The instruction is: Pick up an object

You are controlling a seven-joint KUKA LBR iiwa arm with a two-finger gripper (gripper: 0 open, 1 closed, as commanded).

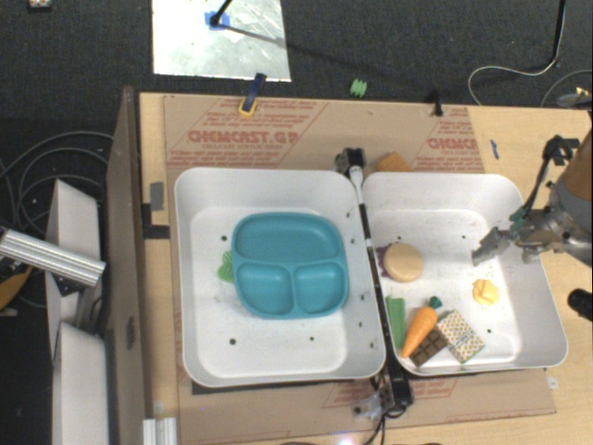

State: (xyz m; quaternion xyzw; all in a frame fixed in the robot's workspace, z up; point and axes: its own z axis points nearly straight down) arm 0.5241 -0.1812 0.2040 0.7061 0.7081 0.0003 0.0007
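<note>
Over the right bin (533, 346), the gripper (485, 251) hangs with nothing in it, its opening too blurry to tell, so the yellow toy (485, 292) just below waits to be picked.

fixed overhead camera, slanted, both bins (278, 188)

Bright, even light; slightly soft focus.

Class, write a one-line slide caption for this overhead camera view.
Gripper poised over the right bin, near a yellow toy and a carrot; teal tray in the left bin.
</note>
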